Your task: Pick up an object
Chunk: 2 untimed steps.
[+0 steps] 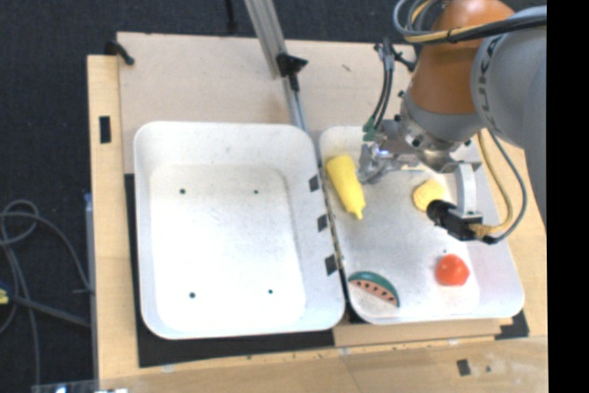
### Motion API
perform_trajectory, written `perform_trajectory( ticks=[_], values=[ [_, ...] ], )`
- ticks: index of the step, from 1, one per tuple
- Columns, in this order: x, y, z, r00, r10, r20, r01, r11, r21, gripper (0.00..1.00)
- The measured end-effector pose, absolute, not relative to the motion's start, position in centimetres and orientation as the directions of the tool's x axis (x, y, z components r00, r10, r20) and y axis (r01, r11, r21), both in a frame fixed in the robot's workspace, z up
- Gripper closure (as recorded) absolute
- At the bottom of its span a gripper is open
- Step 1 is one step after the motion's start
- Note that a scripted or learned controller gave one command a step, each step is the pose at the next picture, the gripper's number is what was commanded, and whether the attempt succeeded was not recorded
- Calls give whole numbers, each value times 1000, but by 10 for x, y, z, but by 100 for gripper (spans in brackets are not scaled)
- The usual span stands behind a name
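Where the arm reaches in: right bin (502,294).
End effector (375,154): beside banana (346,184); grip state cannot be told.
Other contents: lemon (427,193), tomato (451,270), watermelon slice (375,286).

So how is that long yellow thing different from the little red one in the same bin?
The long yellow piece is stretched out like a corn cob or banana, while the red piece is small and round like a tomato. The yellow one lies along the bin's left wall, up by the gripper; the red one sits toward the lower right, well away from it. The yellow one is clearly the bigger. Both rest loose on the floor of the right bin.
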<state>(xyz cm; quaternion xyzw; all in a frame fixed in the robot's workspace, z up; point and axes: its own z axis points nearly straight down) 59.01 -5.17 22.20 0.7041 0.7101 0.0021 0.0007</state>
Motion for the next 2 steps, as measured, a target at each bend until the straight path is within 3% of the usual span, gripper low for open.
perform_trajectory(
  ticks=[2],
  values=[
    [573,59,241,-9,1000,3,1000,9,0,100]
  ],
)
